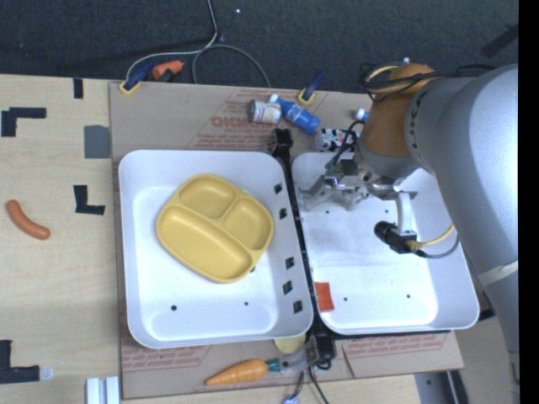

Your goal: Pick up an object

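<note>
We see the metal two-finger gripper low at the right white bin's far-left corner; we cannot tell its jaw state. A yellow divided plastic plate fills the left white bin's middle.

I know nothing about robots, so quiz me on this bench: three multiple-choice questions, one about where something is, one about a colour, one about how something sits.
1. Where does the divided plate lie?
A. left bin
B. right bin
C. on the wood

2. What colour is the small flat tile in the right bin?
A. green
B. orange-red
C. black

3. How does the carrot lie?
A. inside a bin
B. on the plate
C. outside the bins, by the near edge

Answers: 1 A, the yellow plate rests on the left bin floor. 2 B, it is orange-red against white. 3 C, it lies on cardboard below the left bin.
</note>
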Controlling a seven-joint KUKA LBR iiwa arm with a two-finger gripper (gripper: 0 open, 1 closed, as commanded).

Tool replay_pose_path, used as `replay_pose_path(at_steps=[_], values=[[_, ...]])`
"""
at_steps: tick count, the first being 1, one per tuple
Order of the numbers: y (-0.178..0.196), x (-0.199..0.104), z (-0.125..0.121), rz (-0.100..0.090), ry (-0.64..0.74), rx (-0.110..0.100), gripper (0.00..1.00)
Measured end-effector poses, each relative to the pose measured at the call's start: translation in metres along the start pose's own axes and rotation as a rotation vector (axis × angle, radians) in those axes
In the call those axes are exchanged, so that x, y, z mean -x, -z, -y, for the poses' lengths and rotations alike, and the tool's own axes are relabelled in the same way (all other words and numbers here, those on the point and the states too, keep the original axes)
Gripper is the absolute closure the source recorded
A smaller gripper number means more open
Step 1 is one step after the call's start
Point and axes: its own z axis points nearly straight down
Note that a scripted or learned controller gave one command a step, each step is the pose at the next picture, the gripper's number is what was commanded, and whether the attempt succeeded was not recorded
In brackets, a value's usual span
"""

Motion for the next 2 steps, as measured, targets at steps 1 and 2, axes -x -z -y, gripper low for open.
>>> replay_pose_path(at_steps=[1,2], values=[[-0.001,0.006,-0.034,-0.003,0.003,-0.001,0.0],[0.064,0.063,-0.032,0.0,-0.002,0.0,0.0]])
